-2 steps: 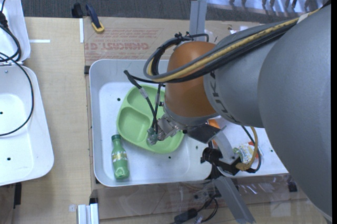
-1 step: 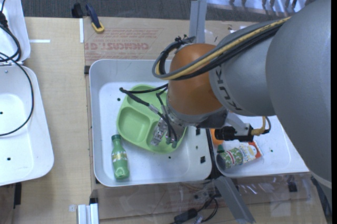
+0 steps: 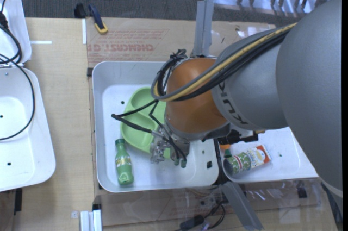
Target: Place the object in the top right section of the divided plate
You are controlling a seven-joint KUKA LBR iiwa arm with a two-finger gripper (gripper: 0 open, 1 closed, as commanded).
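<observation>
Nearby, glossy green plastic bottle [image 3: 123, 162]

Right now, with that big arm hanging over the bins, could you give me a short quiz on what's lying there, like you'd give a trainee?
1. True or false: the green bottle lies on the green divided plate.
2. Which bin holds the ketchup-style bottle with the red label: A) the bin with the plate, B) the neighbouring bin on the right of the camera view, C) neither?
3. Fill in: the gripper hangs just past the plate's ____ edge in the camera view.

Key: 1 false, it lies on the bin floor beside the plate. 2 B. 3 lower.
</observation>
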